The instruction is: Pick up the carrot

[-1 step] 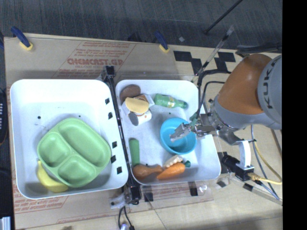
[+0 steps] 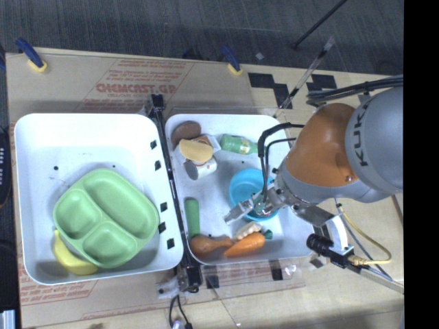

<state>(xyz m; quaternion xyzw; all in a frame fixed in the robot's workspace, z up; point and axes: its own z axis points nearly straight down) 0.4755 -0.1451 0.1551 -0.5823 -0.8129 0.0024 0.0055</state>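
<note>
One gripper (image 2: 248, 210) is hovering open at lower centre, just above the carrot (image 2: 245, 245) lying in the right bin (image 2: 219, 123)

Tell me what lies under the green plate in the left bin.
A yellow object pokes out from under the green plate at its near-left edge, on the left bin floor. The plate covers most of it, so what it is cannot be told.

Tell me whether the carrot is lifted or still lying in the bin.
Lying in the bin. The carrot rests near its front wall.
</note>
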